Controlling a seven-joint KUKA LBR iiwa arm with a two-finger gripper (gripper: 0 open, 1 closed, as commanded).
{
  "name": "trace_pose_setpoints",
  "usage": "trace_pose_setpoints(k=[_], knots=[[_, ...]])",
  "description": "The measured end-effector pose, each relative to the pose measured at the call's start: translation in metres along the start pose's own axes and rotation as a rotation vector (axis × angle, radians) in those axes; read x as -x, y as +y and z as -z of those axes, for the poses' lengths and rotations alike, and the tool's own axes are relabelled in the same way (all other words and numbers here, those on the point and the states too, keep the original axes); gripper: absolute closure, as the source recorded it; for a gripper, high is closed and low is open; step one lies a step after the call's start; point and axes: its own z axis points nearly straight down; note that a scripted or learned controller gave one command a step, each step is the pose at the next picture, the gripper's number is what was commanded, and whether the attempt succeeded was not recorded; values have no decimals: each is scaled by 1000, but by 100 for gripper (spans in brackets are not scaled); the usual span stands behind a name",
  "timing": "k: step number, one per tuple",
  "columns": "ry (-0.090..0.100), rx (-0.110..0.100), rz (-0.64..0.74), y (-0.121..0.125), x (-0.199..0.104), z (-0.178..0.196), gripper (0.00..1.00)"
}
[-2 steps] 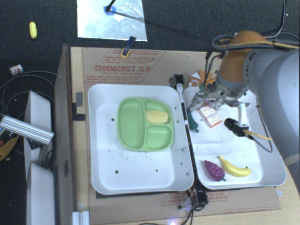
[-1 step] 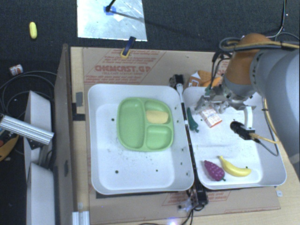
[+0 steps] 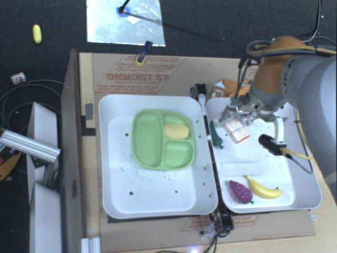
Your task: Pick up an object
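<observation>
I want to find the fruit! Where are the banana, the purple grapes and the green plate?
banana (image 3: 265, 190), camera view, middle of its curve
purple grapes (image 3: 240, 192), camera view, bunch's center
green plate (image 3: 149, 140), camera view, large left compartment

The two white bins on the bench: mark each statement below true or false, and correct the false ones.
1. A green divided plate lies in the left bin. True.
2. The banana lies in the left bin. False: it lies in the right bin, near the front.
3. A yellow item sits in one compartment of the green divided plate. True.
4. The purple grapes lie on the green divided plate. False: they lie in the right bin, just left of the banana.
5. The gripper is over the left bin. False: it is over the back of the right bin, by a small red and white box.
</observation>
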Motion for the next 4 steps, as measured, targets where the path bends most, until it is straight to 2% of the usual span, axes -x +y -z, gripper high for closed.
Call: trace_pose_setpoints(k=[1, 2, 3, 4], knots=[[0, -3, 3, -5, -18, -1, 0], [0, -4, -1, -18, -6, -1, 0], [-1, 1, -2, -4, 25, 0, 0], [0, 2, 2, 12, 16, 0, 0]])
